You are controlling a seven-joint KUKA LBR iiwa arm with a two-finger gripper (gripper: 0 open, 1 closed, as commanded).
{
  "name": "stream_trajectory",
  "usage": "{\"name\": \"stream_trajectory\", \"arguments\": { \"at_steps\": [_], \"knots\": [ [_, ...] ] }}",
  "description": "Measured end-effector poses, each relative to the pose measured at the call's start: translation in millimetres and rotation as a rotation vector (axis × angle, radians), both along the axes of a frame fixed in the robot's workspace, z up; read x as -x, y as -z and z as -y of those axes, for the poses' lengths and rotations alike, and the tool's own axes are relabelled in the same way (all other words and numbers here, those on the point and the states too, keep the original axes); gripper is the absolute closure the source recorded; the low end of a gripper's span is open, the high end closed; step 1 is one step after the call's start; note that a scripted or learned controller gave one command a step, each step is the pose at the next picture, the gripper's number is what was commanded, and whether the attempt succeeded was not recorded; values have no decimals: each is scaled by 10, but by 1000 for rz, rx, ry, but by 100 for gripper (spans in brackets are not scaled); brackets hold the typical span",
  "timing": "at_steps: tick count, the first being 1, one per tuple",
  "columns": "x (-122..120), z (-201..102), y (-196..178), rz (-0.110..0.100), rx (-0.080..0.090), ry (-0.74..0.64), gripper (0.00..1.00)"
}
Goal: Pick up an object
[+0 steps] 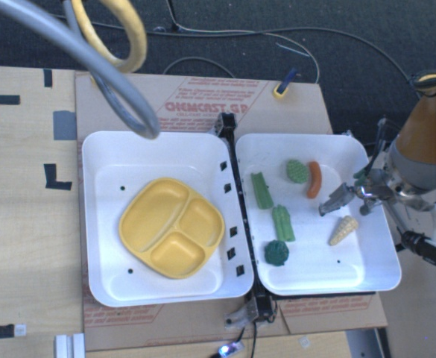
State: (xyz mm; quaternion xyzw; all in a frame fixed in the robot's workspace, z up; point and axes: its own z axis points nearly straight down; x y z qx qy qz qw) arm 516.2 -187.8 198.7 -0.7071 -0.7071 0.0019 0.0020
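I saw the yellow three-compartment plastic plate (171, 227) lying in the left white bin (98, 200). In the right white bin (367, 274) the two green toy stalks (271, 207) lay leftmost, the orange toy sausage (314, 179) just right of the green bumpy ball (297, 171), and the pale toy corn cob (343, 230) nearest the two-finger gripper (344, 198).

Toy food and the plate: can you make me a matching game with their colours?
Things:
1. divided plate
2. sausage
3. corn cob
4. broccoli

Colours:
A. dark green
B. orange-red
C. yellow
D. pale cream

Pairs: 1-C, 2-B, 3-D, 4-A. The plate lies in the left bin; the three foods lie in the right bin.
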Motion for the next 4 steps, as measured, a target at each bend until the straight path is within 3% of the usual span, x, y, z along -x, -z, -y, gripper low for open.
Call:
{"name": "stream_trajectory", "arguments": {
  "at_steps": [2,3,4],
  "knots": [
    [34,-60,1160,5,2,-1,0],
    [23,-48,1023,9,4,-1,100],
    [59,-94,414,9,1,-1,100]
  ]
}}
